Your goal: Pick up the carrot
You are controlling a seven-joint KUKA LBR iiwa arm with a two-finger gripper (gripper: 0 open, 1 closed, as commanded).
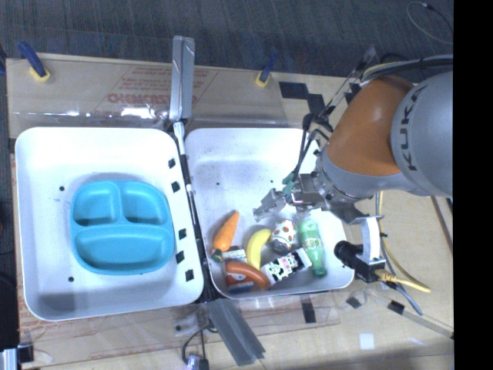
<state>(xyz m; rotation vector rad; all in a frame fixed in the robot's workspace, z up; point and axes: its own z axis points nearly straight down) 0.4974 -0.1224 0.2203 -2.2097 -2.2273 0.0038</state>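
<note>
Lower centre, right bin (231, 149): carrot (226, 232) tilted near the left wall, beside banana (256, 247), sausage (246, 273), green bottle (312, 245), cow-print toy (283, 266). Gripper (271, 201) just above and right of the carrot, not touching; finger state cannot be told. Left bin (38, 153): blue tray (121, 225).

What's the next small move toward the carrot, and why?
Probably shift the gripper toward the picture's lower left and lower it over the carrot. It hangs above bare floor of the right bin, while the carrot lies off to that side, near the banana, with nothing gripped.
</note>
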